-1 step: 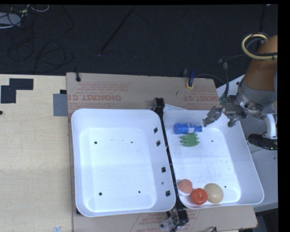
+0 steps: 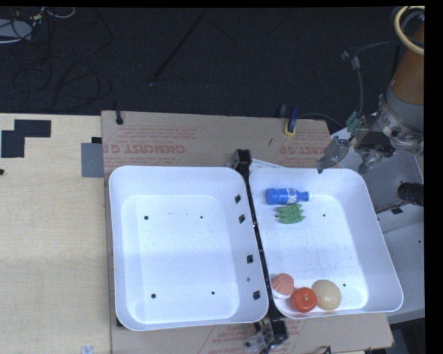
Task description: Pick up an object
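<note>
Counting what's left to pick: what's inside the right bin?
The right bin holds a blue bottle lying beside a green item near the back, plus a pink shell-like piece, a red ball and a tan ball clustered at the front. Anything beneath them is hidden.

Two shallow white bins, the left bin and right bin, sit side by side on a brown cardboard sheet printed with red lettering, over a pale wooden bench. Black cables trail across the dark floor behind.
</note>
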Controlling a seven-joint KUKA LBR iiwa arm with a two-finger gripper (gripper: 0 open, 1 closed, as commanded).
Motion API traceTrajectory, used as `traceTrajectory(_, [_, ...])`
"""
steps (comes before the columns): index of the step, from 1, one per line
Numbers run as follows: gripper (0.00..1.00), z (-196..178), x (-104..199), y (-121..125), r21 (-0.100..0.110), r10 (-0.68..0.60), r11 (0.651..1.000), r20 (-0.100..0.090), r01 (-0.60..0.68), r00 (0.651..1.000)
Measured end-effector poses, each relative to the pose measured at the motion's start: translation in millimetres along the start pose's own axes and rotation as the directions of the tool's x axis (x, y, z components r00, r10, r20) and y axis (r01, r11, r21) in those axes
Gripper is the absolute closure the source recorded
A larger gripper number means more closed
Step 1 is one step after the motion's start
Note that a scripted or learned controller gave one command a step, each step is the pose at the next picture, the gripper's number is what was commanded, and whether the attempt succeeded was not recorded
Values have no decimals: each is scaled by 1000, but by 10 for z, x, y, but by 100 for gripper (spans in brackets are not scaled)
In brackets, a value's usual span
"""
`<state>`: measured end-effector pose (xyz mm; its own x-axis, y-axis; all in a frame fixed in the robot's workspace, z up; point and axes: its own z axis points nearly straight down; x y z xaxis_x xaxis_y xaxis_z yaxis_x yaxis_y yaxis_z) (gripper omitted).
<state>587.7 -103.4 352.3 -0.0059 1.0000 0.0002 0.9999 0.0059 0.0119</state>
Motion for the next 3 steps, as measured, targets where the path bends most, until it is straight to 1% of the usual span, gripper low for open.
traceTrajectory(1, [0, -1535, 133, -776, 0, 3, 1000, 0, -3, 1000])
traceTrajectory(2, [0, -1695, -411, -1116, 11, 11, 1000, 2, -11, 1000])
traceTrajectory(3, [0, -995, -943, -1116, 19, 11, 1000, 1, -11, 1000])
